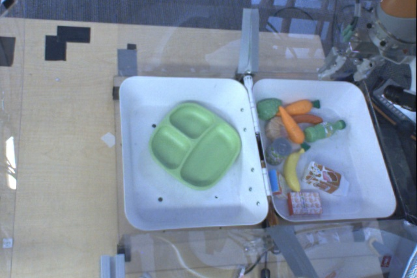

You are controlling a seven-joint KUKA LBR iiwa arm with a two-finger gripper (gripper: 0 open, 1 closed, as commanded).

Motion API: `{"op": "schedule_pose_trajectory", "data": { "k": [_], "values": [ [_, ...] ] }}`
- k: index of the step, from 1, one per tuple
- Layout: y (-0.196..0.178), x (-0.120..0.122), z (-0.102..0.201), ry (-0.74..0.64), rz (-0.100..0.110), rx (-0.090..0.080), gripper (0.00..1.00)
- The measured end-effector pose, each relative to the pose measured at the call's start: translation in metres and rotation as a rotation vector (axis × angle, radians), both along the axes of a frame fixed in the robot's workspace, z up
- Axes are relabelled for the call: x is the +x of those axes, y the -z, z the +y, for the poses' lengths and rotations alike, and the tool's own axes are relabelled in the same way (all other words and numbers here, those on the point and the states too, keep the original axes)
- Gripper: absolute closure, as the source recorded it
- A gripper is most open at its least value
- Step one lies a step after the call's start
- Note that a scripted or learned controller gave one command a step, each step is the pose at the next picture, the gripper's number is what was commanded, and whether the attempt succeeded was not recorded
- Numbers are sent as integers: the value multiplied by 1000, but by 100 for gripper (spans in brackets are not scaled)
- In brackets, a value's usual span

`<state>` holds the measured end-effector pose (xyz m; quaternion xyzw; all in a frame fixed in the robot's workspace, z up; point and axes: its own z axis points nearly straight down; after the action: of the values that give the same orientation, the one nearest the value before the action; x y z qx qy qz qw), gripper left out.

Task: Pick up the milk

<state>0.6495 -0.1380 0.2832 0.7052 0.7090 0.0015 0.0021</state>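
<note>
Honestly, no writing can be read on any package from this distance; the prints are too small. The milk [322, 178] looks to be the small white carton with red and orange print, lying flat and a little turned in the near part of the right bin [371, 140]. Just beside it on the near side lies a red and white box [304, 203], also flat, with a dotted pattern on its face. Both look like cardboard with sharp corners.

Further in the same bin there is a cluster of toy food, smooth like plastic: two orange carrots [296, 117] crossing each other, a green bottle [322, 131] on its side, a yellow banana [292, 170], a dark green leafy piece [268, 107], a grey round thing [278, 150] and a thin blue stick [274, 180] along the left wall.

The left bin [137, 205] carries a light green divided plate [195, 145] with three compartments and rounded edges.

The gripper [355, 62] hangs at the far right corner, outside the right bin, well apart from the milk. Whether it is open or closed I cannot tell, because cables and metal parts mix together there. The bench [58, 159] is pale wood with black tape marks [65, 41] at the far left.
</note>
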Motion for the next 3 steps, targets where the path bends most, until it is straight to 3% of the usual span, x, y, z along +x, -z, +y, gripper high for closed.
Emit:
{"op": "schedule_pose_trajectory", "data": {
  "k": [1, 2, 3],
  "values": [
    [97, -47, 41, -443, 0, -1, 0],
    [106, -60, 43, -651, -1, -3, 0],
    [163, -95, 8, -688, -2, -4, 0]
  ]
}}
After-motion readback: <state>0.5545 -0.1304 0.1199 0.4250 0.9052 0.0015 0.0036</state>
